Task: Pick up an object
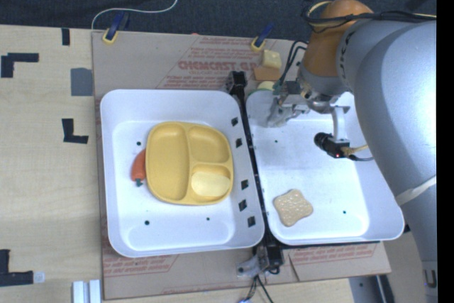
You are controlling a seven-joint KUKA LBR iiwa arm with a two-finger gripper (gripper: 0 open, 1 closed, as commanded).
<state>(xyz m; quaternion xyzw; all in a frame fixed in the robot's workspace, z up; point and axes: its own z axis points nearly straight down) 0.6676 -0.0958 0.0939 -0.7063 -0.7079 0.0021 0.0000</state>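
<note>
Crackers first: the tan, square-ish biscuit-like piece (292, 206) lies flat on the floor of the right-hand shallow white bin (355, 223), toward six o'clock of that bin, apart from its walls and with open floor all round it, so it looks the likeliest thing to be picked. From the camera view, the grey arm with its orange band (333, 39) leans in over the bin's twelve o'clock edge, and the two-finger gripper (278, 113) hangs low near the far left corner, well apart from the biscuit piece; whether it is spread or pressed together I cannot tell. A small black fitting (332, 144) sits at about three o'clock of the gripper. Just beyond the rim, near twelve o'clock, a tan block (269, 64) rests outside the bin. The left white bin (113, 174) carries a yellow plastic divided plate (188, 161) at its centre, with an orange-red object (138, 167) tucked under the plate's nine o'clock edge. The plate crowds that bin; the right one gives freer room for a descent.
</note>
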